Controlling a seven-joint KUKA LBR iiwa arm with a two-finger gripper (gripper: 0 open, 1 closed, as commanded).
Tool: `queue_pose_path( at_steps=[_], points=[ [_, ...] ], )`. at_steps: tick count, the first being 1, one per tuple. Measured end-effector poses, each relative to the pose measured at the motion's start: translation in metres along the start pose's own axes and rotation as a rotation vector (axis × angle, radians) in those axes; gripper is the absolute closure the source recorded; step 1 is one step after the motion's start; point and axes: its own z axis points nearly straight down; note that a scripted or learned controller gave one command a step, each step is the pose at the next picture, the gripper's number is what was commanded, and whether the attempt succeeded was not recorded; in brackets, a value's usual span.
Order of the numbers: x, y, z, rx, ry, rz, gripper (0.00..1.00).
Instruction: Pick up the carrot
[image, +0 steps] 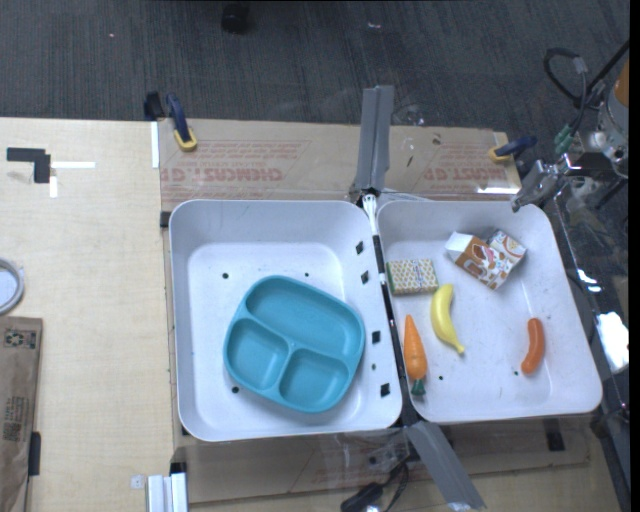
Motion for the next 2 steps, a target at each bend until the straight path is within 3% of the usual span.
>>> queue_pose_path(
  at_steps=[1, 2],
  points=[
    [0.065, -0.062, 0.184, 0.0, 0.001, -0.146, 0.0],
    [0.12, 0.018, 0.086, -0.005, -0.001, -0.38, 0.0]
  ],
)
